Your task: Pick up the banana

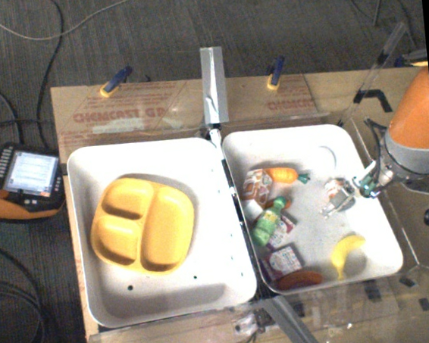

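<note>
Camera view: gripper (337, 196) above right bin (372, 261) (finger spread unclear), apart from banana (345, 254).

Robotics lab test cell, as you see from above. Your evidence: grey industrial arm (417, 138) with orange band reaching over bench; two white bins (82, 219) set side by side on cardboard sheet (139, 110) fixed with clamps (116, 80); teach pendant (23, 181) with lit screen on carpet at left; loose cables (31, 26) across floor; toy food props as test objects.
</note>
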{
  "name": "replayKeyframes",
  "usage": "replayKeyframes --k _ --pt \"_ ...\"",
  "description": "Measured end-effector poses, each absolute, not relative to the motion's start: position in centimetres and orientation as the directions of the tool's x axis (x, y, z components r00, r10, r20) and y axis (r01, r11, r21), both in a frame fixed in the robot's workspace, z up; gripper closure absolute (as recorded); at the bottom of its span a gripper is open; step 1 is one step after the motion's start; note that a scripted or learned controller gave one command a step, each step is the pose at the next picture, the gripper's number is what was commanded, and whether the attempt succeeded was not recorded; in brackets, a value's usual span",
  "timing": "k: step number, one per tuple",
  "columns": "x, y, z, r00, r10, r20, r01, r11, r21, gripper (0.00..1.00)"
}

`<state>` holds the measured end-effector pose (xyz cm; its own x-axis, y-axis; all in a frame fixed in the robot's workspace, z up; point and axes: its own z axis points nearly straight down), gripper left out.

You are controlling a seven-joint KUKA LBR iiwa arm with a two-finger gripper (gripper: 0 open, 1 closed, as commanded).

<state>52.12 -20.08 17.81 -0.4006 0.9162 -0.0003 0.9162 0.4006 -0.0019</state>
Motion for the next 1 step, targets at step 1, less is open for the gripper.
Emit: replayKeyframes --k 1 --pt "48.77 -22.09 8.97 -0.561 0.828 -0.005 0.828 0.561 0.008 0.00"
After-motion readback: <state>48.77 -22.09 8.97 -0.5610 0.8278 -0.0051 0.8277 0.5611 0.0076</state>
